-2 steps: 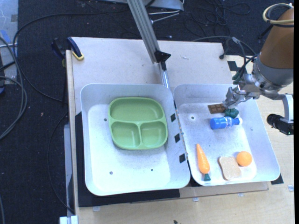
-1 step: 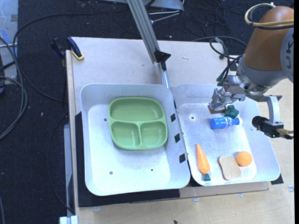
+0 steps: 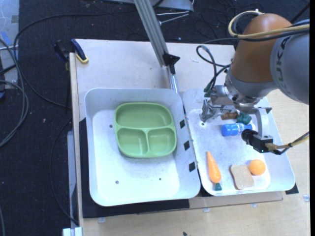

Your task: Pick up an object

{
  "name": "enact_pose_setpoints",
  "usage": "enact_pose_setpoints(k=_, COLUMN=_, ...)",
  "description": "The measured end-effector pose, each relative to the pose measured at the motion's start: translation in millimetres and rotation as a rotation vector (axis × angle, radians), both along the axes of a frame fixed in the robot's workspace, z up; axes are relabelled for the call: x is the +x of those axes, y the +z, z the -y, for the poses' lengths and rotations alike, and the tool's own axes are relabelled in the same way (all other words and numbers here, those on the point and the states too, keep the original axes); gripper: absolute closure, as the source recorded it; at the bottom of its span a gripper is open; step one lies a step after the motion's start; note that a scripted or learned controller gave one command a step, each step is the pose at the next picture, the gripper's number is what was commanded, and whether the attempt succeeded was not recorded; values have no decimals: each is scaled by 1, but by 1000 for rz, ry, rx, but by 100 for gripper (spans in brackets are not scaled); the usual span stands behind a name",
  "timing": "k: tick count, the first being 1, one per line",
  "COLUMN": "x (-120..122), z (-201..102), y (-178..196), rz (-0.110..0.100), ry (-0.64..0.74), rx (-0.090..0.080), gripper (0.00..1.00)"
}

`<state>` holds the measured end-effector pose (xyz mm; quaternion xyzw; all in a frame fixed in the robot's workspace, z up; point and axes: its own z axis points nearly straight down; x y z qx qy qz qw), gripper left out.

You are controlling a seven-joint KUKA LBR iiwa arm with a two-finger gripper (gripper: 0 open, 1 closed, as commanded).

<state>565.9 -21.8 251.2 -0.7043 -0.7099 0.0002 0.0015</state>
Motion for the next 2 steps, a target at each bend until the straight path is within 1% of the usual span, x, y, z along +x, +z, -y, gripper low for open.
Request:
enact_pose_setpoints(k=1, x=-14, z=-50, y=-12, rz=0, ry=-1, rx=-1, gripper=100)
enact_pose_setpoints(k=2, x=-15, z=-96, y=-10, rz=2, ry=0, rx=0, gripper=100)
